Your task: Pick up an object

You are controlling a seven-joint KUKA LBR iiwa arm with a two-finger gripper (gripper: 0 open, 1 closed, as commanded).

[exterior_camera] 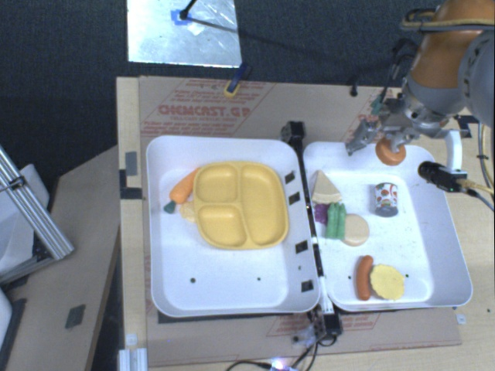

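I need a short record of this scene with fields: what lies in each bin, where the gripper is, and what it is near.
left bin: yellow divided plate; toy carrot touching the plate's left edge
right bin: cheese wedge, green vegetable toy, beige round disc, small can, toy sausage, yellow round piece, orange round object
gripper: over the far edge of the right bin
nearest object: the orange round object, just beside the gripper
held: nothing seen between the fingers
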